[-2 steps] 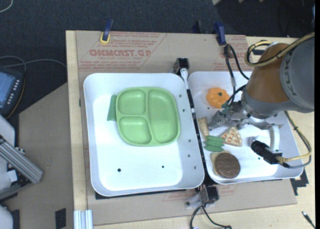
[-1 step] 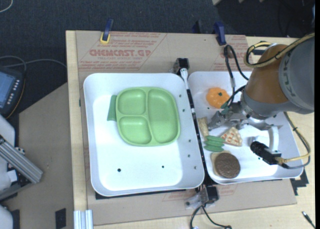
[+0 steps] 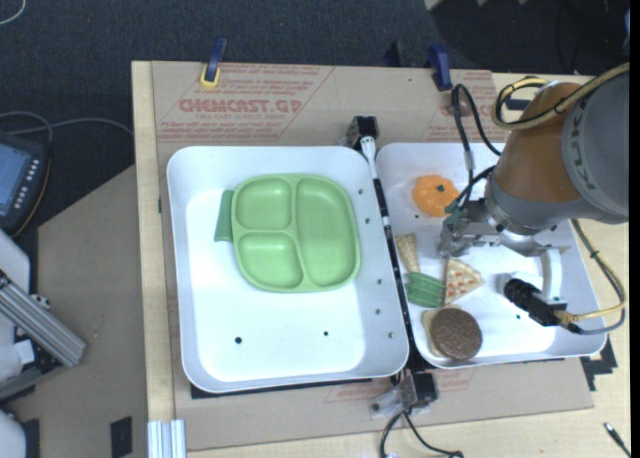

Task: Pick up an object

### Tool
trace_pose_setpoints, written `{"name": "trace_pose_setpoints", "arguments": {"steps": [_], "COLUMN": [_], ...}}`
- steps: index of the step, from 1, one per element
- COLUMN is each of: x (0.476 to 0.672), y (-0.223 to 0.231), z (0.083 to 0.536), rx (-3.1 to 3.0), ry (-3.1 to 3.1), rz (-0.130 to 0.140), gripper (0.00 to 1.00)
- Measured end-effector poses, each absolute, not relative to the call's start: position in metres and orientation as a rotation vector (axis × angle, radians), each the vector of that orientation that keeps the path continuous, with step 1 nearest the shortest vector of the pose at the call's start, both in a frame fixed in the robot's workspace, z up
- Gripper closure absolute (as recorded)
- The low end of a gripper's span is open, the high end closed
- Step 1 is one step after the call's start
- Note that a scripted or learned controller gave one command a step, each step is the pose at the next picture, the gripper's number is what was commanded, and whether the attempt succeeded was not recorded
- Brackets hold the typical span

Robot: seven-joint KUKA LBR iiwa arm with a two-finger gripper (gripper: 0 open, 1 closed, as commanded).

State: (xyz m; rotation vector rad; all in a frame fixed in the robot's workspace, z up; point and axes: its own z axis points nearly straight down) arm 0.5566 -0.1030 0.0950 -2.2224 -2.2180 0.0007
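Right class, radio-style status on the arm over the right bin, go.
Pincer low in right bin, grip state unclear. Nothing seen held. Orange fruit, pizza slice, brown disc close around it.

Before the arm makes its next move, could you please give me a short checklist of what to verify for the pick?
1. Gripper over the right bin, where the loose items lie: ok.
2. Something seen between the fingers: cannot tell; the wrist covers them.
3. Targets within the bin: ok. The orange fruit, the pizza slice, the green piece and the brown round cookie all lie inside it.
4. Room around targets: not ok. The pizza slice and green piece touch, and the cookie sits close below.
5. Green divided plate in the left bin, apart from the arm: ok.
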Motion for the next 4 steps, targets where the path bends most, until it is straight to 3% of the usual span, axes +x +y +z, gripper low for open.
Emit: {"name": "trace_pose_setpoints", "arguments": {"steps": [3,4], "x": [0.550,0.583], "y": [-0.104,-0.064], "z": [0.227,0.228], "rx": [-2.224,-2.218], "ry": [-2.226,-2.230], "rz": [-0.004,-0.005], "gripper": [1.00,1.00]}}
